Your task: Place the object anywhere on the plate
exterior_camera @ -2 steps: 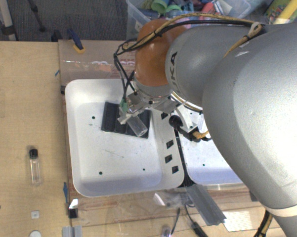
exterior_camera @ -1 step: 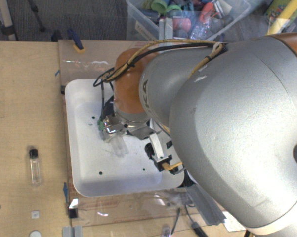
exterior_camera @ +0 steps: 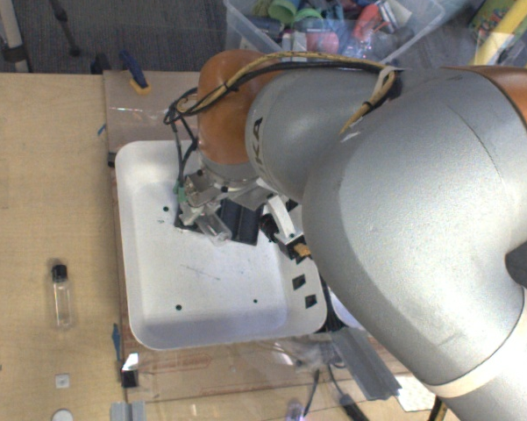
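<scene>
Hovering low over the white bin (exterior_camera: 158,261), the tool (exterior_camera: 200,217) hides its grip, so I cannot tell whether anything is held; placing looks undone.

Worktop (exterior_camera: 44,174): pale wood-grain board, evenly lit, no hard shadows. It spreads left of the hand (exterior_camera: 197,213) and runs to the left picture edge.

Floor (exterior_camera: 114,16): dark grey carpet along the top, beyond the worktop's far edge, above the hand.

Stand legs (exterior_camera: 7,16): light metal, at the top left corner on the carpet.

Clear storage tub (exterior_camera: 333,11): translucent plastic, on the floor above and right of the hand, packed with mixed coloured items too jumbled to name.

Blue clip (exterior_camera: 137,75): at the worktop's far edge, above and left of the hand.

Small clear vial (exterior_camera: 61,295): dark cap, lying on the worktop well left of and below the hand.
</scene>
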`<state>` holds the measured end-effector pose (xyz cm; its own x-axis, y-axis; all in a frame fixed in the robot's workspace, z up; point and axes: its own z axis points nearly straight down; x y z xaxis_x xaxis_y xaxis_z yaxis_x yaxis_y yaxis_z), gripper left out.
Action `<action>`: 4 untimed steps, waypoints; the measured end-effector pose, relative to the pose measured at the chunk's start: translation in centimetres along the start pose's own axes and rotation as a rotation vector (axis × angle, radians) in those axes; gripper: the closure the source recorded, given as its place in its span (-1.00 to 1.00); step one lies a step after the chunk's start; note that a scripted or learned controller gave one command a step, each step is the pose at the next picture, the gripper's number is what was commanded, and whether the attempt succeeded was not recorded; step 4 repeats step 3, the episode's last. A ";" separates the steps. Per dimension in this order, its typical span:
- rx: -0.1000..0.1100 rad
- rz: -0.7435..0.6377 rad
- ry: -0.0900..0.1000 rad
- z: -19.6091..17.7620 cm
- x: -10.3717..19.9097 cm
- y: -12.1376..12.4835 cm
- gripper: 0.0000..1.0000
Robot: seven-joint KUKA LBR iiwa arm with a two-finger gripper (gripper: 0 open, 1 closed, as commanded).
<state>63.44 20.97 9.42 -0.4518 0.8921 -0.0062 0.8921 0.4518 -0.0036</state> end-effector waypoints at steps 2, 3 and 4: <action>-0.008 -0.317 0.004 -0.3 0.2 -3.2 1.00; -0.005 0.027 0.005 -11.6 0.6 0.2 1.00; -0.005 0.027 0.005 -11.6 0.6 0.2 1.00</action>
